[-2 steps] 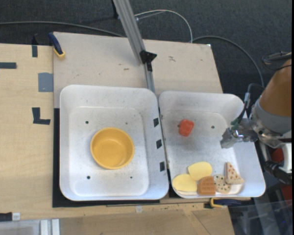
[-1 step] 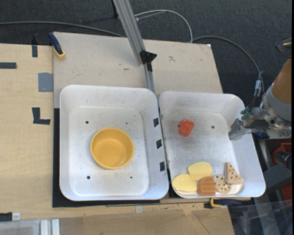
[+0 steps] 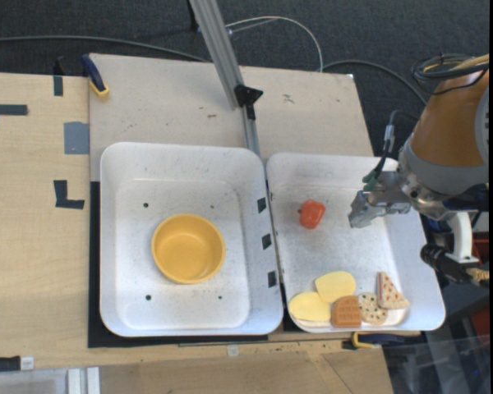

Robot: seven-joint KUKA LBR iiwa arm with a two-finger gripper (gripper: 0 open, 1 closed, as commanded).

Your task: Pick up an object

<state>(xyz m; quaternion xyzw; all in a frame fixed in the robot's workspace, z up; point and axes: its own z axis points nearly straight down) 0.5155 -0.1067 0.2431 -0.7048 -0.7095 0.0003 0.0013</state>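
Claw (image 3: 366,212) — grip state unclear — hangs near a small rounded red object (image 3: 311,213) in the smooth white right bin (image 3: 419,261).

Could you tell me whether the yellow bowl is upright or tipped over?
Upright: the yellow bowl in the left bin shows its round open mouth and inner floor facing up.

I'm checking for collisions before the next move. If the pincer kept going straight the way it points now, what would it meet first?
The pincer hangs over the right bin, aimed down and leftward. It would likely meet the bin's bare floor first, just short of the red object. Depth is unclear from this one view.
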